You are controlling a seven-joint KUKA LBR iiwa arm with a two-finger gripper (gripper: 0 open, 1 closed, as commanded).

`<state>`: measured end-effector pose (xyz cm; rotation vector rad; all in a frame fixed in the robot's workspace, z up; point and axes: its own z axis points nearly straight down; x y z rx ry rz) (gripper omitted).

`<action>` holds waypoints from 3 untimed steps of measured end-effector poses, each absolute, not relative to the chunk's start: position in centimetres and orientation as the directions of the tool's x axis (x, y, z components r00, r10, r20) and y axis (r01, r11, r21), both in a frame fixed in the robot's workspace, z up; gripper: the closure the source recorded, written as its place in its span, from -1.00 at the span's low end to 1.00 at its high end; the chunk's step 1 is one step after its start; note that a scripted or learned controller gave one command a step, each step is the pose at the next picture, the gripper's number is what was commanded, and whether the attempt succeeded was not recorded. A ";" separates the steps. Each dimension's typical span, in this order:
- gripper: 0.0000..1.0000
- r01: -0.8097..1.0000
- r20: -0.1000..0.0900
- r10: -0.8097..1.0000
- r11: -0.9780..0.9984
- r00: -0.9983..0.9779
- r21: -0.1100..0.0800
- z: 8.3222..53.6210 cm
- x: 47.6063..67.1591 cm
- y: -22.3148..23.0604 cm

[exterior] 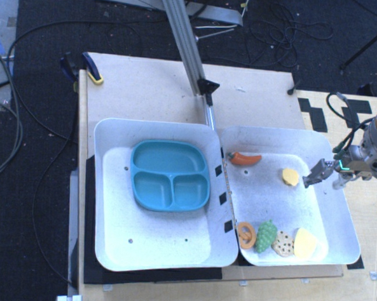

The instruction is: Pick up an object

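Approach is the step I judge to be in hand: my tool [315,176] hangs at the right of the frame, above the right bin [337,213], near the small yellow piece [290,178]. Its state I cannot tell. Next I must descend over the piece.

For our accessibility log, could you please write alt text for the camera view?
A gripper hovers at the right bin's edge near a small yellow piece; toy foods line its front wall. The left bin holds a blue divided tray.
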<state>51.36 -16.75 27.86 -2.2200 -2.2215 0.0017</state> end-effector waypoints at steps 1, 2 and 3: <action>-1.00 1.000 0.000 1.000 0.001 -0.001 0.000 27.9 51.4 -16.8; -1.00 1.000 0.002 1.000 -0.001 0.001 -0.006 21.5 51.5 -16.3; -1.00 1.000 0.002 1.000 0.000 0.000 -0.006 16.0 51.2 -15.2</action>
